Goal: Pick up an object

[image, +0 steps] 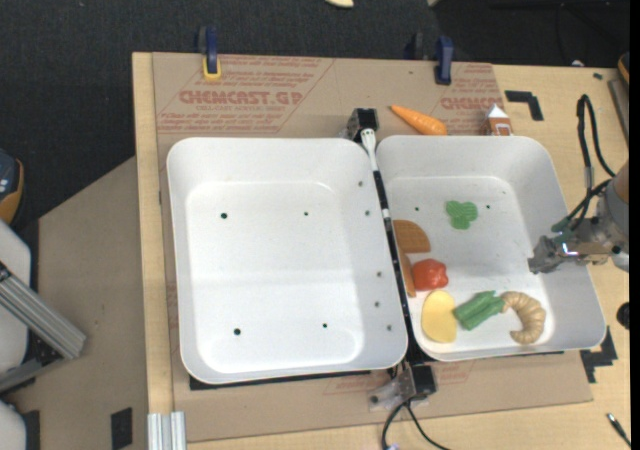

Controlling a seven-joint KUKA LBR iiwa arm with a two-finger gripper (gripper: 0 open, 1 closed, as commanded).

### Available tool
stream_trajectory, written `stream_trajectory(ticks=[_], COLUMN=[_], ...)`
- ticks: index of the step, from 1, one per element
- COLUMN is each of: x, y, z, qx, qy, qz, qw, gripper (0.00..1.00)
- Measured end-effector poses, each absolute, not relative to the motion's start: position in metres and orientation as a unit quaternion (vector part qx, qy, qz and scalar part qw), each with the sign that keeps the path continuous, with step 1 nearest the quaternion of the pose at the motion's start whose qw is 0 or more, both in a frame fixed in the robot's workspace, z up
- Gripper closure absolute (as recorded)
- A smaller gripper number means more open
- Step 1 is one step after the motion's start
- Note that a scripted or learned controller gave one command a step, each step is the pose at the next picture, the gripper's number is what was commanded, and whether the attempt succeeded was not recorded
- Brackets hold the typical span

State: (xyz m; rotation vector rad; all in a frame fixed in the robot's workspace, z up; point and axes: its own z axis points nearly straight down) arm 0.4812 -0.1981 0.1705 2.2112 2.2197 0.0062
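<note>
The right bin [520, 163] holds several toy foods: a green broccoli piece [461, 213], a brown bread slice [411, 235], a red tomato [431, 274], a yellow lemon [438, 318], a green pepper [478, 309] and a tan croissant [525, 315]. My gripper [549, 255] hangs over the right side of that bin, above the croissant and to the right of the tomato. Nothing is visible between its fingers.
The left bin [200, 178] stands beside the right one. An orange carrot [419, 120] and a small red-and-white box [497, 121] lie on the cardboard behind the right bin. Blue clamps [209, 46] hold the board's back edge.
</note>
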Motion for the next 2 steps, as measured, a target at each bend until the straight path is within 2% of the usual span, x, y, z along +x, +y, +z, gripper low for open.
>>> stream_trajectory(ticks=[1,2], x=[0.481,0.48], y=[-0.184,-0.165], z=[0.22,0.245], qx=[0.706,0.706], qy=[0.708,0.708], qz=[0.0016,0.0011], qw=[0.004,0.003], gripper=[1.0,1.0])
